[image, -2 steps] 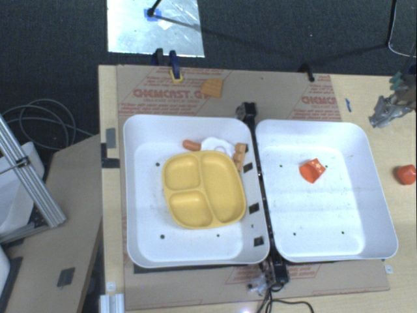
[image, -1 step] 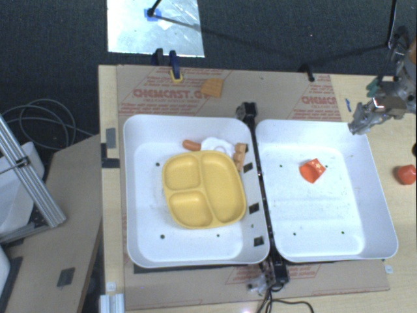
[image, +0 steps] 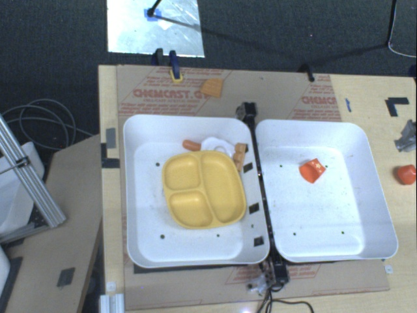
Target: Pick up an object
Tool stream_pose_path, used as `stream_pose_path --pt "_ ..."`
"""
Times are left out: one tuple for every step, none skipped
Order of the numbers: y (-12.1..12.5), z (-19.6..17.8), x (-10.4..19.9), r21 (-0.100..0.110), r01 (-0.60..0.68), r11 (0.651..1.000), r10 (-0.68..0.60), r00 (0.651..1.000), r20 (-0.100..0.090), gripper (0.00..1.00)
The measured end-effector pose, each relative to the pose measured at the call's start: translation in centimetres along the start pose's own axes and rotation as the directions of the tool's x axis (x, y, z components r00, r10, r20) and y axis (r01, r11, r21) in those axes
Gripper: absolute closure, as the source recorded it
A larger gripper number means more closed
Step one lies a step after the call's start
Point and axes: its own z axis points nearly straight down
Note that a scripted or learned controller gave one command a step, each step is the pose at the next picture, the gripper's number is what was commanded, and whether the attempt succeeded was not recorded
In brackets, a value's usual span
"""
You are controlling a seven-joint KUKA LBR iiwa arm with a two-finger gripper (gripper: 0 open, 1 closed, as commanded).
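At the frame's right edge only a grey scrap of the gripper (image: pixel 406 135) shows. In the right bin (image: pixel 374 175) lies an orange piece (image: pixel 312 170), alone and small; a descent slightly off-centre could nudge it aside and miss.

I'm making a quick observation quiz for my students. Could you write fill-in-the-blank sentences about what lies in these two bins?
1. The yellow divided plate lies in the ____ bin.
2. The plate has ____ compartments.
3. The object alone in the right bin is coloured ____.

Missing words: left; three; orange.
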Motion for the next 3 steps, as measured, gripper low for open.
stream_pose_path --pt "-3.9 -17.9 0.3 -0.017 0.010 1.000 -0.010 1.000 0.004 1.00" --pt "-3.7 -16.8 0.4 0.001 0.010 1.000 -0.010 1.000 -0.002 0.00" --pt "-3.8 -4.1 7.6 0.013 0.017 1.000 -0.017 1.000 -0.008 0.00"
